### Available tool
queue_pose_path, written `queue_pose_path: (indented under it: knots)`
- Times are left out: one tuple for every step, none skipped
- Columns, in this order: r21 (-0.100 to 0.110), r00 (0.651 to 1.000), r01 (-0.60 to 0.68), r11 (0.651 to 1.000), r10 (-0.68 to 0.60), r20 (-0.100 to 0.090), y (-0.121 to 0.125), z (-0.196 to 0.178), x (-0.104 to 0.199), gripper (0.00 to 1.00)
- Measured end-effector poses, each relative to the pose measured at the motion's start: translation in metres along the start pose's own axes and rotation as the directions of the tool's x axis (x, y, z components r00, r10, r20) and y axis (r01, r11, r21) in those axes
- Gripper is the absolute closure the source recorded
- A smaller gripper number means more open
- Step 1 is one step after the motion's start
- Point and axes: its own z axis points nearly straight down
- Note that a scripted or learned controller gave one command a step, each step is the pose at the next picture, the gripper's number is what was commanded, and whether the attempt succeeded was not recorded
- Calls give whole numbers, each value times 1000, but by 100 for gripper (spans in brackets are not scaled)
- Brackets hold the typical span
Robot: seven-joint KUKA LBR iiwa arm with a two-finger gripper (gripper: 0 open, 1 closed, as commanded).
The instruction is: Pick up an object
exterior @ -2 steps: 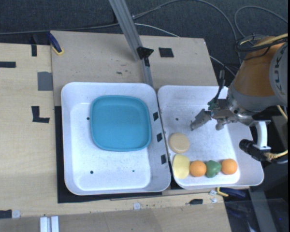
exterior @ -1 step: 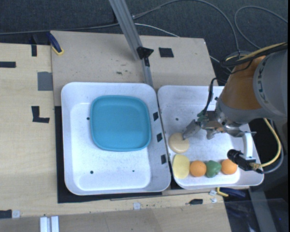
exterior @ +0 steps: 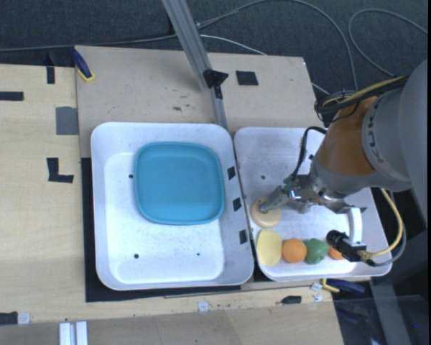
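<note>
My gripper reaches leftward into the right bin, with its tip low over a round beige object at the bin's left side. Along the bin's front wall lie a yellow object, an orange ball, a green object and a small orange piece. The arm's orange-banded wrist hides the bin's right half. Whether the beige object is gripped is not visible.
The left bin holds a blue square plate. A grey metal pole slants down to the back of the divider between the bins. Cables lie on the dark floor behind the bench.
</note>
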Motion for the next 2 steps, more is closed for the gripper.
queue_pose_path:
  knots:
    - [-4, 1000, 2, 1000, -2, -1, 1, -12, 1, 100]
    - [2, 1000, 0, 1000, 0, 0, 5, -54, 1, 100]
